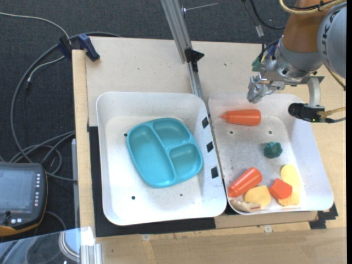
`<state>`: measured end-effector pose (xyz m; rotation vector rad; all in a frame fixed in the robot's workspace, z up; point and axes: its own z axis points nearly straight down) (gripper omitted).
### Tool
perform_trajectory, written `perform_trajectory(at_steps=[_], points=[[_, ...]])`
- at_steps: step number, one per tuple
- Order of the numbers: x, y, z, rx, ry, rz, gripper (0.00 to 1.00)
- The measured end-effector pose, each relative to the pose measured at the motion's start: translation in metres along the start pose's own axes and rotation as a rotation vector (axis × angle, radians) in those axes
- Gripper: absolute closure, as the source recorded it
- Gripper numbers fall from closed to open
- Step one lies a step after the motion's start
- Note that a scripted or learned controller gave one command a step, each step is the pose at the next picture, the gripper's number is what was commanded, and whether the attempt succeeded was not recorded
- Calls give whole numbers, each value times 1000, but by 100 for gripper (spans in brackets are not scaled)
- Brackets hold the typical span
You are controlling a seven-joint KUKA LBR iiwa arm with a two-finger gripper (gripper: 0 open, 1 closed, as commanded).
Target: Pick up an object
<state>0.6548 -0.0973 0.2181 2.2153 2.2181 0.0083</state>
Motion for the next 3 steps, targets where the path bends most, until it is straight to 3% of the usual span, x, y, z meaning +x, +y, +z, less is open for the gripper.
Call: perform_trajectory(at_steps=[1,3], points=[[52,-21,7,12,3,-3,100],[165,-74,-8,13,5,-7,100]])
